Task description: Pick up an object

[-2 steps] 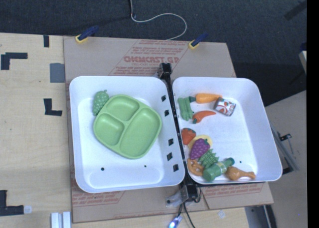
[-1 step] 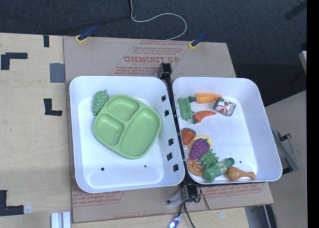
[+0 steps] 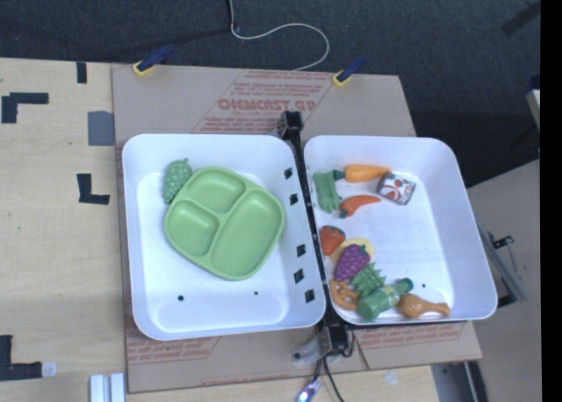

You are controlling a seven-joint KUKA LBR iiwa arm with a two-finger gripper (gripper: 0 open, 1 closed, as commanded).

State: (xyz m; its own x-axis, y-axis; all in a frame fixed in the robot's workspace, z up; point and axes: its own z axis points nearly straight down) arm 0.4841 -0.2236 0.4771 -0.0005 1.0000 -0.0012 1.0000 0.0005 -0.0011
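Toys heaped in the right bin [image 3: 457, 216], waiting to be picked.
From here I can't tell the tool's state; the carrot [image 3: 364, 172] and can [image 3: 396, 188] lie apart, easiest to reach; the green plate [image 3: 225, 223] fills the left bin [image 3: 145, 216].

1. Setting: robotics lab bench.
2. Evidence: two shallow white plastic bins [image 3: 149, 304] clipped side by side on a printed brown cardboard sheet [image 3: 263, 102].
3. Black tape markers [image 3: 88, 190] on the pale wooden bench top [image 3: 53, 260].
4. Thin white cable [image 3: 263, 36] across dark carpet [image 3: 395, 14].
5. Small plastic toy foods [image 3: 360, 251] as test pieces.
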